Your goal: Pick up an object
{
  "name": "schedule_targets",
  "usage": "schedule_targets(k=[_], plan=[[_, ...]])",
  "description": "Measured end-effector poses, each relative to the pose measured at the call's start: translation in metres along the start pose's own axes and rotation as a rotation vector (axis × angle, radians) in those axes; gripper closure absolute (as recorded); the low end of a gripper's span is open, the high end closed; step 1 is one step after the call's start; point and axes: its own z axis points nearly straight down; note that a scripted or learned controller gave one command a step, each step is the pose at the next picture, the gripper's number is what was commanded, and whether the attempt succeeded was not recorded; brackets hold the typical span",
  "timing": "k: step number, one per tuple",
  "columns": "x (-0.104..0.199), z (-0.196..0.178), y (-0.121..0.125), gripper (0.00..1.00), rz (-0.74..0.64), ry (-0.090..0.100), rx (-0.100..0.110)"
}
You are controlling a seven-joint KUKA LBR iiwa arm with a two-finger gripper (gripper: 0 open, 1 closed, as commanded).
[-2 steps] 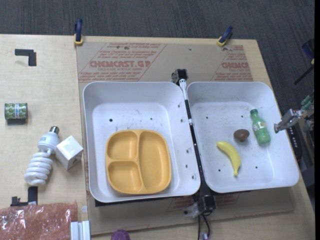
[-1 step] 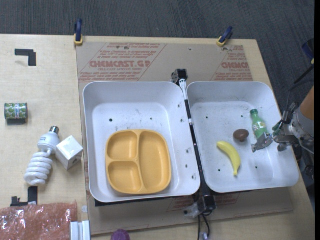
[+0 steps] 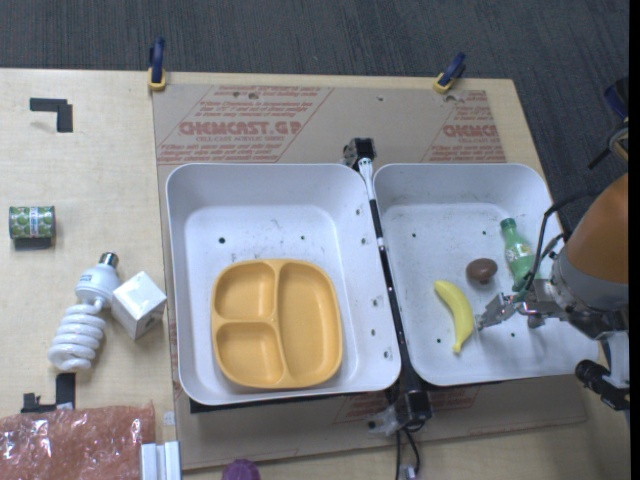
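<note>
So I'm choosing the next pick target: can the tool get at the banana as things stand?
Probably yes. The tool sits low in the right bin, just right of the banana, with nothing between them. The brown object and green bottle lie farther back.

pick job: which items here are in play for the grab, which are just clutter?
In play, in the right bin by the gripper: banana, brown round object, green bottle.

Clutter: yellow divided plate in the left bin; outside the bins, light bulb, white cube, green can.
</note>
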Motion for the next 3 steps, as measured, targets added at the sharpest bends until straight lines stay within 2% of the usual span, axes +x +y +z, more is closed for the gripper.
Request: schedule_targets(k=[1,2,3], plan=[[0.0508,0.0003,0.0000,0.00,-0.001,0.001,0.001],[0.0500,-0.0095,0.0015,1.00,0.001,-0.001,-0.003],[0.0500,-0.0095,0.0014,0.00,0.000,0.000,-0.002]])
